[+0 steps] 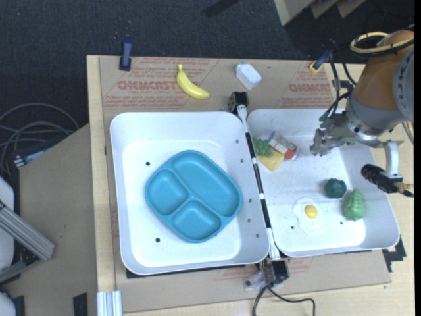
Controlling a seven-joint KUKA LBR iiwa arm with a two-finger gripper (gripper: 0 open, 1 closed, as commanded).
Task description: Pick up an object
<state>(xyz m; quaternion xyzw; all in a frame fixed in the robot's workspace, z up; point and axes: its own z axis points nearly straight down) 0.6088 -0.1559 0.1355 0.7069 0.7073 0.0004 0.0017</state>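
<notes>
Over the right bin [388,232] | pincer [320,143] hovers near a sandwich [281,151]; grip state unreadable | step: approach | next: descend, close on it.

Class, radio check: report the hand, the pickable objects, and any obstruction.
Hand over right bin, nothing seen held. Fried egg, teal ball, green piece lying loose. No obstruction.

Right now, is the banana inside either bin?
No, the banana lies on the cardboard behind the left bin, outside both bins.
</notes>
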